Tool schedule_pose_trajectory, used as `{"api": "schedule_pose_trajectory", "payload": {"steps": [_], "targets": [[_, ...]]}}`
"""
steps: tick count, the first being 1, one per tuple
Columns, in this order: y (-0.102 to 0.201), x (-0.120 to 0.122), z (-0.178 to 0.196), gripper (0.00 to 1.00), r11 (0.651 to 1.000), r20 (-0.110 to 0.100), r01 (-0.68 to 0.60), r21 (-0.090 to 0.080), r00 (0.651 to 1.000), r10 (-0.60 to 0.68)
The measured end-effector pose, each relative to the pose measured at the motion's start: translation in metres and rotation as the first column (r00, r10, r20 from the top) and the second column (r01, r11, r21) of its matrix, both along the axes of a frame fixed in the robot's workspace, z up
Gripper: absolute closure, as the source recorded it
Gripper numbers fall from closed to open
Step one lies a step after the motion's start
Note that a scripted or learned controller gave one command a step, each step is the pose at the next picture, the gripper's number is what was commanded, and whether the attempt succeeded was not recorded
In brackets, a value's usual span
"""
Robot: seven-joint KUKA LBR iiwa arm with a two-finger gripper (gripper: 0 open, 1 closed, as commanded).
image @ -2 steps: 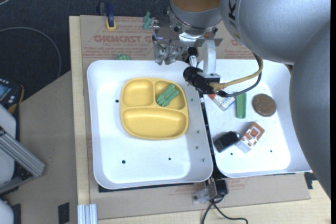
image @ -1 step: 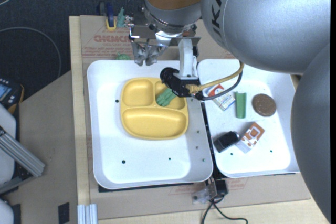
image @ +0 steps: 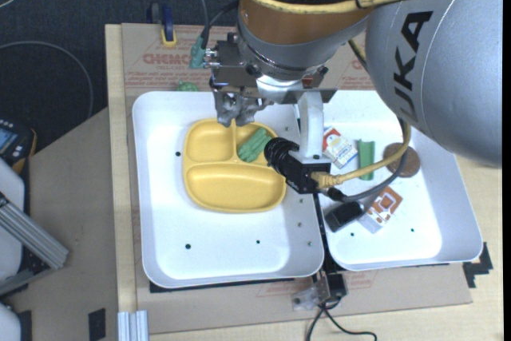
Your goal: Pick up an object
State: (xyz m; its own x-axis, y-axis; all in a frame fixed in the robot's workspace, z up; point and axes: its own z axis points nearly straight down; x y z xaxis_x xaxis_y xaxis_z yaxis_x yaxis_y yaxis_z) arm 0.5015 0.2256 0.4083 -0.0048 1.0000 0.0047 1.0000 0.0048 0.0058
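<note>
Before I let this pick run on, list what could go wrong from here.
1. The gripper sits over the yellow tray's divider beside the green object; closing may catch the tray instead.
2. The green object leans on the tray's rim, so it may slip away.
3. The black cable crosses the tray's right edge and could snag or drag it.

We see a yellow divided plate (image: 231, 170) lying flat in the left bin (image: 160, 196), a green object (image: 254, 145) resting in its upper right compartment. In the right bin (image: 431, 227) lie a small colourful carton (image: 338, 148), a green block (image: 366, 158) and an orange-patterned packet (image: 382, 207).
</note>
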Motion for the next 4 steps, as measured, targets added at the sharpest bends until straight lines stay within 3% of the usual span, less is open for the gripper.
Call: {"api": "schedule_pose_trajectory", "payload": {"steps": [1, 2, 3, 4], "targets": [[-0.058, 0.011, -0.098, 1.0, 1.0, -0.017, 0.011, -0.01, 1.0, -0.012], [-0.035, -0.023, -0.044, 1.0, 1.0, -0.001, 0.0, -0.001, 1.0, 0.0], [-0.099, -0.024, -0.158, 1.0, 1.0, -0.018, 0.013, -0.011, 1.0, -0.013], [-0.055, -0.023, -0.153, 1.0, 1.0, -0.006, 0.001, -0.003, 1.0, -0.001]]}}
